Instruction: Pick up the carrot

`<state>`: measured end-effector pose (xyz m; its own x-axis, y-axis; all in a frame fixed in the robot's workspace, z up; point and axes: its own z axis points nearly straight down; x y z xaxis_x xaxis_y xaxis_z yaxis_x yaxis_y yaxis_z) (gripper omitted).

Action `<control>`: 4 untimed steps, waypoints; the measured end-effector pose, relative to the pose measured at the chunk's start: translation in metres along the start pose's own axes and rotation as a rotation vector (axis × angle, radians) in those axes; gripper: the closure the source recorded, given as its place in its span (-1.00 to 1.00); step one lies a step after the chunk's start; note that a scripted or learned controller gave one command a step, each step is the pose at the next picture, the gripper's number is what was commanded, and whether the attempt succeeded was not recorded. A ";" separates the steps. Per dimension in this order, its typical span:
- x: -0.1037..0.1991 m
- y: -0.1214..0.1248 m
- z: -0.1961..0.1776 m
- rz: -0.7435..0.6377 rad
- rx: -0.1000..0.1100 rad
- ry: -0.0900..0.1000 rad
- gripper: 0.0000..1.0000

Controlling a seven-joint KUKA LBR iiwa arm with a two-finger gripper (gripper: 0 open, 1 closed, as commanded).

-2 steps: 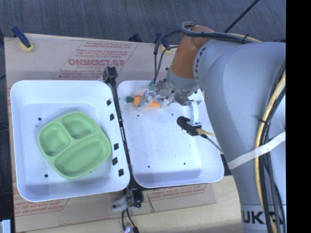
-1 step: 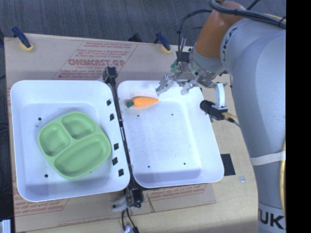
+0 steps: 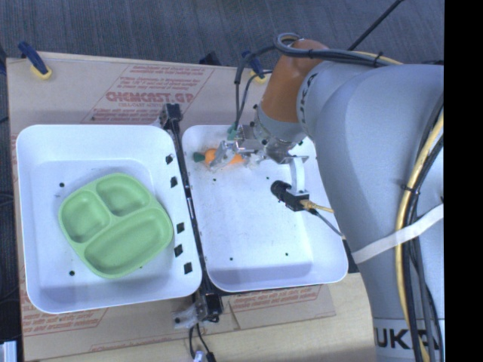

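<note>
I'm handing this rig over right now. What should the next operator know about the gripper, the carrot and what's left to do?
Gripper: low at the far end of the right bin, right over the carrot; whether it grips is unclear.
Carrot: orange with a green tip, lying on that bin's floor.
Left bin: holds a green divided plate.
Done: approach to the carrot.
Left: confirm the grasp, then lift.

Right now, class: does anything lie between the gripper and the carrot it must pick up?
Nothing visible does. The gripper is already down at the carrot in the right bin's far left corner. The green plate sits apart in the left bin.
</note>
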<state>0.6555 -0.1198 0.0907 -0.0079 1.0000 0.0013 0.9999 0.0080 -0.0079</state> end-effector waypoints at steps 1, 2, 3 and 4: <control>-0.054 0.000 -0.108 0.003 -0.008 -0.002 -1.00; -0.003 0.000 0.000 0.000 0.001 0.000 -1.00; -0.050 0.000 -0.134 0.003 -0.008 -0.002 -1.00; -0.002 0.000 0.001 0.000 0.001 0.000 -1.00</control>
<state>0.6551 -0.1219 0.0901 -0.0079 1.0000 0.0016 0.9999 0.0079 -0.0092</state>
